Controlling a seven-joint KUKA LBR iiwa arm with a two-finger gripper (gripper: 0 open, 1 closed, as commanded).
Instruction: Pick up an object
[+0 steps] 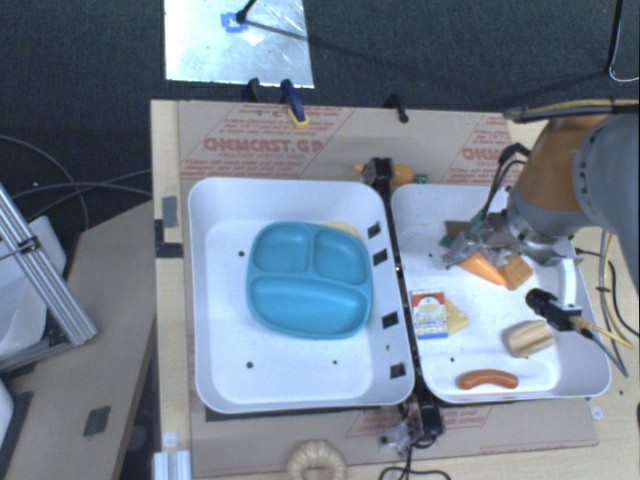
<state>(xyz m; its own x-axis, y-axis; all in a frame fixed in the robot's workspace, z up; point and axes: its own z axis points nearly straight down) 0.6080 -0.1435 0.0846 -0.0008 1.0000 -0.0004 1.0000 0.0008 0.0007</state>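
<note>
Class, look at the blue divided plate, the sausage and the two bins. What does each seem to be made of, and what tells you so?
Blue divided plate: likely moulded plastic, with an even matte colour and rounded compartments.
Sausage: probably toy plastic or rubber, with a smooth, glossy, uniform orange-red skin.
Left bin and right bin: seemingly thin formed plastic, with white, softly rounded rims.

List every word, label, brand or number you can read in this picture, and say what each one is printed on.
"CHEMCAST GP": red print on the brown protective sheet under the bins, behind the left bin.
The same red print repeats behind the right bin, but is too cut off to read.
Small card packet in the right bin: red and white printing, too small to read.
</note>
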